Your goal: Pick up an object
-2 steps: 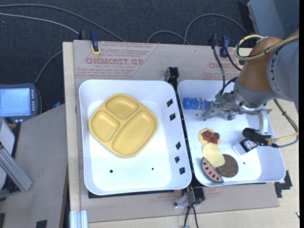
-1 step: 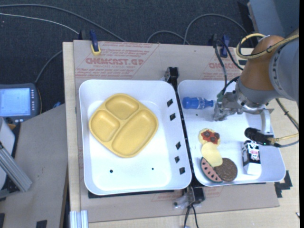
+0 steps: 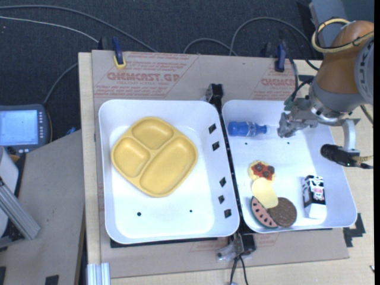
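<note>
1. Nearest the camera, along the front edge of the right bin [image 3: 332, 221], lie a watermelon slice [image 3: 260, 214] and a brown round cookie [image 3: 284, 212], touching each other.
2. Far to the left, off my surface [image 3: 148, 70], a small screen [image 3: 21, 127] glows blue.
3. My left bin [image 3: 113, 177] holds a yellow divided plate [image 3: 154, 156] with three compartments, sitting in its rear left part; small black marks dot the bin's floor and right wall.
4. Between the two bins, at the back, a black clip [image 3: 214, 92] sits on the rims.
5. In the right bin, a blue bottle [image 3: 246, 128] lies on its side near the back left corner, cap end toward my gripper.
6. Below it, a small pizza piece with red toppings [image 3: 262, 171] touches a pale yellow slice [image 3: 265, 192], which overlaps the watermelon and cookie.
7. My gripper [image 3: 287, 126] hangs over the back of the right bin, just beside the bottle's cap end; nothing sits between its fingers that I can see, and whether they are spread or closed I cannot tell.
8. Further right, a small milk carton [image 3: 314, 196] stands near the bin's right front corner, well apart from my gripper.
</note>
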